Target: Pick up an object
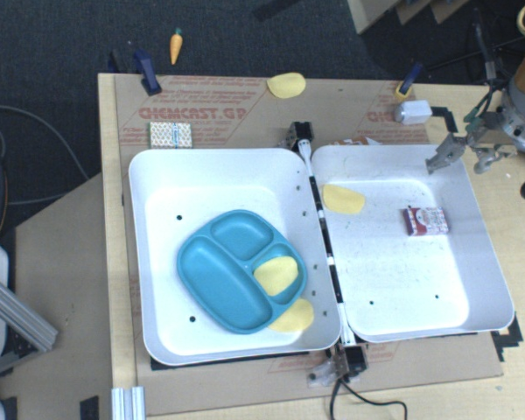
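My gripper point(461, 159) hangs over the far right corner of the right bin point(472, 296), its two fingers spread apart with nothing between them, so it is open. A small red and white packet point(424, 220) lies in that bin, in front of and to the left of the gripper. A yellow lemon-like piece point(343, 199) rests near the bin's left wall. In the left bin point(157, 191) sits a blue divided plate point(236, 269) with a yellow piece point(277, 274) in one compartment. Another yellow piece point(293, 316) lies against the plate's front edge.
On the bench behind the bins lie a yellow piece point(286, 85), a patterned packet point(171, 135), a white block point(414, 111) and two blue clamps point(146, 73) point(409, 77). A small carrot point(176, 46) lies on the dark floor beyond.
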`<state>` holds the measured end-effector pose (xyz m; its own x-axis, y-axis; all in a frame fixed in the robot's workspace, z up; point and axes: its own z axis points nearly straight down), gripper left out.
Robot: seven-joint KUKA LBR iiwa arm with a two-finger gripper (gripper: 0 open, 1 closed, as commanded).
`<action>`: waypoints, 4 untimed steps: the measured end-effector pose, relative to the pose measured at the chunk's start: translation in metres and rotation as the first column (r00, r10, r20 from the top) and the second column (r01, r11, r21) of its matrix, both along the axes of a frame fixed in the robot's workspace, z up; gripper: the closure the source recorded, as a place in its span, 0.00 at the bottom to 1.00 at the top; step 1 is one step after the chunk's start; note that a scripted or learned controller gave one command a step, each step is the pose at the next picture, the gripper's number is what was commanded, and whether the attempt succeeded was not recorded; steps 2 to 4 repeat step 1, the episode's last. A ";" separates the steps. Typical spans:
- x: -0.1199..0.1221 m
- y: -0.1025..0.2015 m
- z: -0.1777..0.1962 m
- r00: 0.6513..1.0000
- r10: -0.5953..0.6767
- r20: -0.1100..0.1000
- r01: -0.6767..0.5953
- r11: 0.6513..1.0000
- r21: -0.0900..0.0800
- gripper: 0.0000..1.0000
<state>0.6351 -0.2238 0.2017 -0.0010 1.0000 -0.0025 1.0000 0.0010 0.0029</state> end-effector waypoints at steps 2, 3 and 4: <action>-0.035 0.011 -0.118 1.000 0.001 -0.005 -0.001 1.000 0.006 0.00; -0.035 0.011 -0.118 1.000 0.001 -0.005 -0.001 1.000 0.006 0.00; -0.035 0.011 -0.118 1.000 0.001 -0.005 -0.001 1.000 0.006 0.00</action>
